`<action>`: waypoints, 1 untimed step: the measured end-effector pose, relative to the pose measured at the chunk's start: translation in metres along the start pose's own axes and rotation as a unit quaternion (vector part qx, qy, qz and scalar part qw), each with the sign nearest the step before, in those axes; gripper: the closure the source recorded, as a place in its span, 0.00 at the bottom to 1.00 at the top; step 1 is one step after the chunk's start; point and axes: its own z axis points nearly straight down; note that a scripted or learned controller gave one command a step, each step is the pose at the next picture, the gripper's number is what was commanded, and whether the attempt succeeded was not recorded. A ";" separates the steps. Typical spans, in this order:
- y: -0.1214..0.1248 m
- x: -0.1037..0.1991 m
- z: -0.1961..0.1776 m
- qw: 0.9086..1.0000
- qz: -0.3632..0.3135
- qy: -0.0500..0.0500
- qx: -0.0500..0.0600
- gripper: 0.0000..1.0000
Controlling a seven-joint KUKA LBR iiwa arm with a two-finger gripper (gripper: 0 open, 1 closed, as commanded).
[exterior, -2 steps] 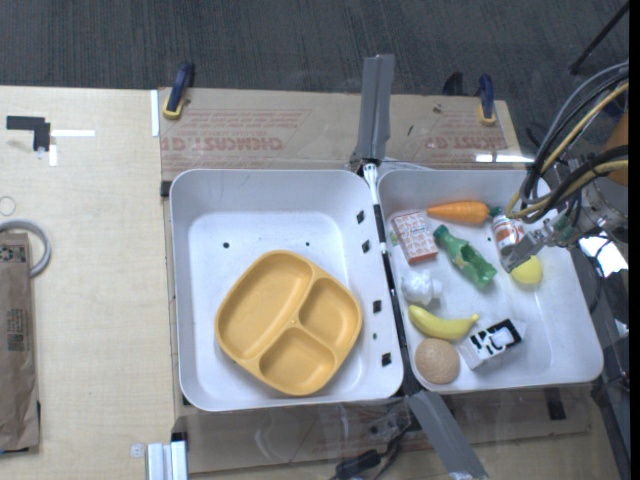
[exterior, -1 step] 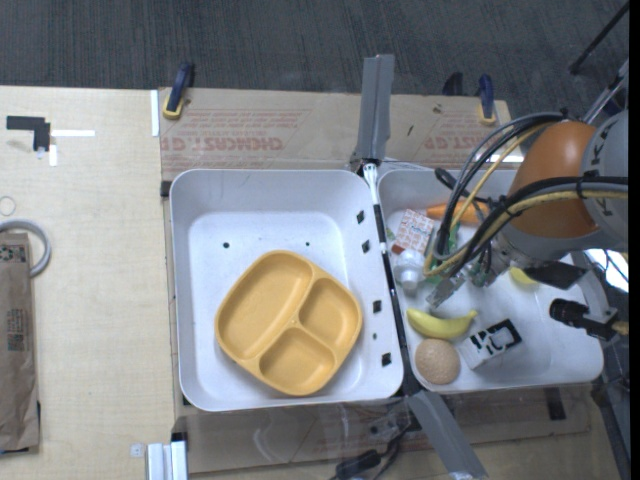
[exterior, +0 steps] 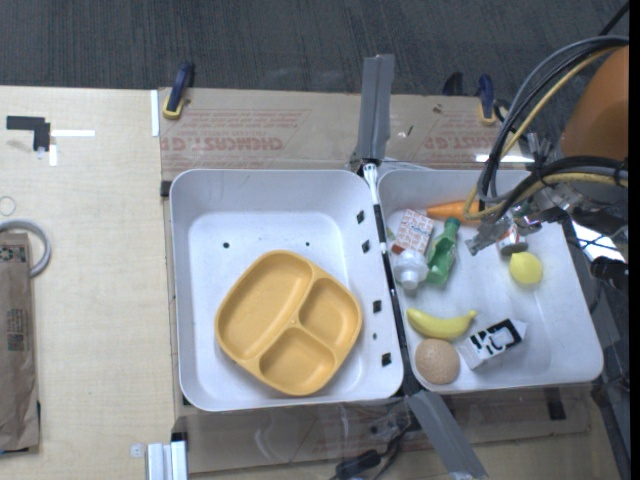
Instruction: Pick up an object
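A: Yellow plastic is filling most of the left bin (exterior: pixel 190 268): a three-compartment tray (exterior: pixel 288 321) is lying flat there, tilted a little, with nothing in it.

B: And the right bin (exterior: pixel 575 358)?

A: That is where everything pickable is sitting. Taking the bin's middle as the clock centre, a lemon (exterior: pixel 525 268) is lying at about two o'clock, a carrot (exterior: pixel 447 209) at eleven, a green bottle (exterior: pixel 441 254) at ten, touching a white bottle (exterior: pixel 409 268) just to its nine o'clock side. A red-and-white packet (exterior: pixel 410 231) is sitting beside them against the divider. A banana (exterior: pixel 441 321) is lying at seven, a tan egg-shaped thing (exterior: pixel 437 361) just below it, and a black-and-white carton (exterior: pixel 496 339) at five.

B: Where is the arm working?

A: The gripper (exterior: pixel 503 225) is hanging over the bin's far side, at roughly one o'clock, between the carrot and the lemon, with cables (exterior: pixel 540 98) looping above it. Whether its pincer is released or clenched I cannot tell; the metal and wires are blurring together there.

B: So which step is this?

A: I judge it is the approach, with nothing lifted yet. The lemon is lying nearest, just at the gripper's four o'clock. The next move is calling for a centred descent over one object, because the lemon looks likely to roll from an off-centre pinch.
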 end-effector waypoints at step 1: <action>0.005 0.037 0.082 1.000 -0.015 0.000 0.000 0.00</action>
